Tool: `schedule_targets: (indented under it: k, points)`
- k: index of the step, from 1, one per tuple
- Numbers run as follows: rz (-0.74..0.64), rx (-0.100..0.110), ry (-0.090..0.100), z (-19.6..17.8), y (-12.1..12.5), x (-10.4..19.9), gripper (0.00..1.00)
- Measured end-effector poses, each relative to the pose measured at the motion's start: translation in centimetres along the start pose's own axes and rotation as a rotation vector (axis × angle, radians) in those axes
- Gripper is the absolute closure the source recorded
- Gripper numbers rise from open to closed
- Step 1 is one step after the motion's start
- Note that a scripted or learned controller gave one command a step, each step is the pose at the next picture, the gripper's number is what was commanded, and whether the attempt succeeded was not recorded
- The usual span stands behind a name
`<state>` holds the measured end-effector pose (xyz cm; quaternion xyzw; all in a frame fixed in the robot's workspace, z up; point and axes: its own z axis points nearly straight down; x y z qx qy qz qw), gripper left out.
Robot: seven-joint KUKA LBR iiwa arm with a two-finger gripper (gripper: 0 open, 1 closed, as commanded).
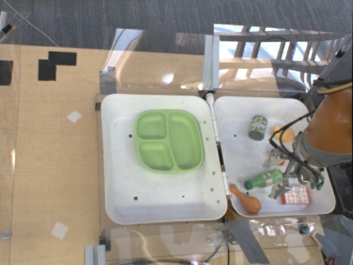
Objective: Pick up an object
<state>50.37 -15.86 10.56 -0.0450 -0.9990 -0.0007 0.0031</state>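
My gripper [277,175] hangs low over the right part of the right bin [237,120], under the orange wrist band. Its fingers [274,159] stand apart, one on each side of the thick end of a green bottle [261,180]. The bottle lies on the bin floor with its cap pointing left, and the jaws are open around it, not closed on it. A brown drumstick-shaped toy [246,200] lies near the bin's front edge. A small green can [257,127] stands further back.
A red-and-white packet [298,195] lies just right of the gripper, and a yellow item [286,132] is partly hidden behind the arm. The left bin [118,197] holds a green divided plate [168,141]. A ridge [216,148] separates the bins.
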Motion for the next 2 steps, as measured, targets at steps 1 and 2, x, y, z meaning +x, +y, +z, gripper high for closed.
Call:
schedule_targets:
  k: [1, 2]
  points:
    - [-0.011, 0.003, -0.02, -1.7, 0.2, -0.7, 1.0]
    - [-0.059, 0.0, -0.026, -11.8, 8.1, 0.9, 1.0]
